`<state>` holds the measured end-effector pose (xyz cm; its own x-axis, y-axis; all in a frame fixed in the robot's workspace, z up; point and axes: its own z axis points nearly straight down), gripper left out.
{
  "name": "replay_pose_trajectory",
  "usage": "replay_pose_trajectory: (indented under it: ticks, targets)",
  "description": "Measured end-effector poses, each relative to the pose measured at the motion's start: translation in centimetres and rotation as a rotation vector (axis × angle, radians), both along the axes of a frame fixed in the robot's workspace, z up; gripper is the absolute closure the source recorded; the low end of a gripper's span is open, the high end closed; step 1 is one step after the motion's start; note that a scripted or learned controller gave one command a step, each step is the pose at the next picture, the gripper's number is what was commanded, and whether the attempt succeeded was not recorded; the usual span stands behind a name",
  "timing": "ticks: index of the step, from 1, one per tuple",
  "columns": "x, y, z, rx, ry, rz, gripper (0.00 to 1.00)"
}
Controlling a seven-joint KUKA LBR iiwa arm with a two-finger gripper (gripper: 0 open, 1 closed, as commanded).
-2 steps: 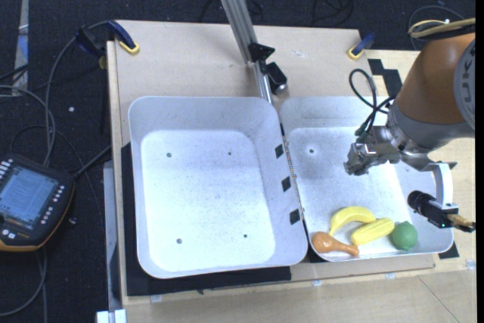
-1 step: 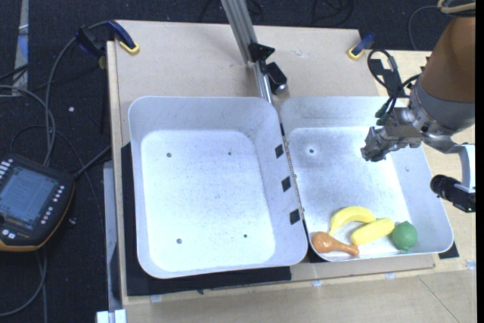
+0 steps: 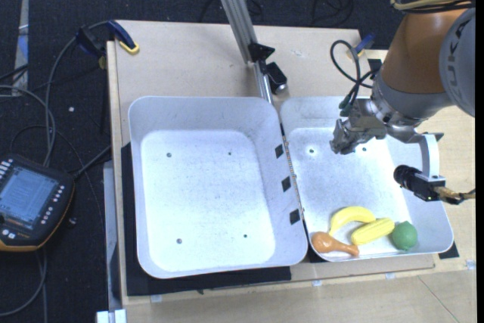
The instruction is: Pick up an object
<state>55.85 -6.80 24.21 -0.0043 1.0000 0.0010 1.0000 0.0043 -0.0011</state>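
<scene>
Yellow plastic, light, stiff and slick by the look of it, forms the banana [image 3: 352,218] lying at the near edge of the right bin [image 3: 376,176]. Its narrow middle is judged the best hold. The gripper [image 3: 344,141] hangs farther back; its opening cannot be told.

bench [image 3: 189,57]: pale wood | on it: left bin [image 3: 151,117], right bin [image 3: 302,113], side by side
</scene>
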Motion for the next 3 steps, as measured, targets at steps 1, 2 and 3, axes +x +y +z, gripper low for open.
replay_pose_trajectory:
  ticks: [1, 2, 3]
  targets:
    - [2.5, 5.3, 0.6, 0.0, -0.001, 0.0, 1.0]
    - [4.5, 9.8, -0.8, 0.0, 0.0, -0.001, 1.0]
    - [6.1, 14.4, -1.4, 0.0, 0.0, 0.0, 1.0]
